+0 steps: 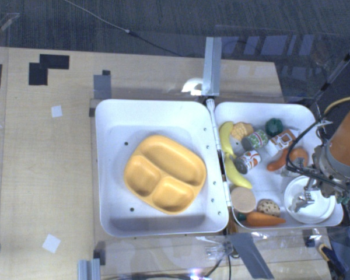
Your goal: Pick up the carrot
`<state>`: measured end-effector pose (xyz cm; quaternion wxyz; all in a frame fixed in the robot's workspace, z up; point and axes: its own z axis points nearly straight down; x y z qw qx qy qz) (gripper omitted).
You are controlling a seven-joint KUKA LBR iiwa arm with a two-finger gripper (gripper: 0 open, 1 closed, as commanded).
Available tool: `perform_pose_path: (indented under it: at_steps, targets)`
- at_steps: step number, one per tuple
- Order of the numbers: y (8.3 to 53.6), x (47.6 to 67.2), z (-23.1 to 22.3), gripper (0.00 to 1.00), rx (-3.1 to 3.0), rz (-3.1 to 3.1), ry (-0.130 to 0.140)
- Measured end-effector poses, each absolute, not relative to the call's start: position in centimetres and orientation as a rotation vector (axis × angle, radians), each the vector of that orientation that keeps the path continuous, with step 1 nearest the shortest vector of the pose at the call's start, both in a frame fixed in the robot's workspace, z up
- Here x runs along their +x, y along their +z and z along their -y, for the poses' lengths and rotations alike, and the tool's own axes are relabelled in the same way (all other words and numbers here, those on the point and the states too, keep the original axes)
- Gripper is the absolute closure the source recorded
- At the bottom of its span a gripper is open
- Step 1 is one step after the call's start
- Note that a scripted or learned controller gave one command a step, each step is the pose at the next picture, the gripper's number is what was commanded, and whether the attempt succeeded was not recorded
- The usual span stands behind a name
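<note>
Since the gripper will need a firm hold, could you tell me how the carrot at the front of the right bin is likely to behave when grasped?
The carrot looks like smooth moulded plastic, so probably stiff, light and somewhat slippery. Its tapered, rounded shape may roll or squirt out of a pinch. It lies against the right bin front wall, beside a cookie, leaving little finger room.

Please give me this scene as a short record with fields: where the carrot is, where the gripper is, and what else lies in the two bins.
carrot: lying flat at the near edge of the right bin
beside the carrot: a cookie and a round tan disc
gripper: above the white bowl, right of the carrot, holding nothing
arm: enters from the right
left bin: holds a yellow divided plate
other items in right bin: banana, two cans, a dark green piece
</note>
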<state>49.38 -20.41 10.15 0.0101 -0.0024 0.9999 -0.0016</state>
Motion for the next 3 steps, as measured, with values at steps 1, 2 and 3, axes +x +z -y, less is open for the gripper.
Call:
perform_pose_path:
  at_steps: [1, 2, 3]
  targets:
    - [16.3, 49.1, 20.6, 0.0, 0.645, -3.063, -0.002]
    - [13.4, 48.9, 20.3, 0.0, 1.032, -2.961, 0.001]
    - [8.9, 49.1, 17.7, 0.0, 1.333, -2.83, 0.003]
